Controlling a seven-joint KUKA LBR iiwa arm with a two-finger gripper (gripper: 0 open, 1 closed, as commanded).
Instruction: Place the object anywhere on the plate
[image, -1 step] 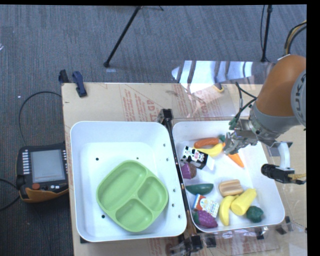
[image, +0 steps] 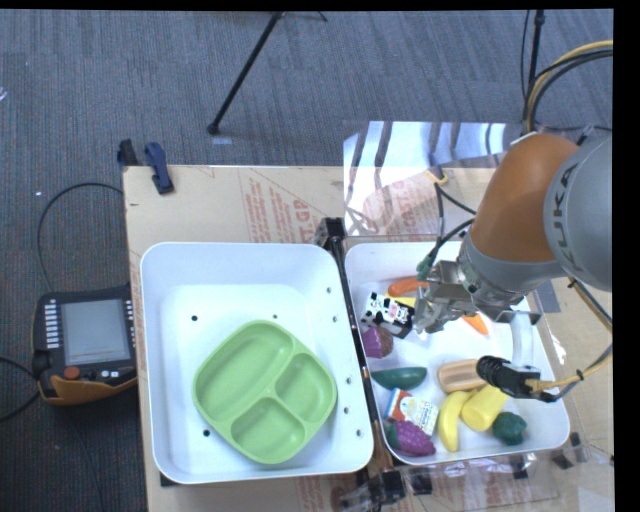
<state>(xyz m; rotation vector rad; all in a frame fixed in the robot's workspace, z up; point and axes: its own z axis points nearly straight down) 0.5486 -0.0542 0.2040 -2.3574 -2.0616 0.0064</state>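
A light green divided plate lies in the left white bin, with nothing on it. My gripper hangs low over the upper middle of the right bin. Just to its left lies a black-and-white cow toy. An orange carrot piece sits above the gripper's left side, and another orange piece pokes out at its right. I see nothing clearly held in the gripper.
The right bin also holds a purple piece, a dark green piece, a tan bun, a banana, a yellow fruit, grapes and a small carton. A teach pendant lies left of the bench.
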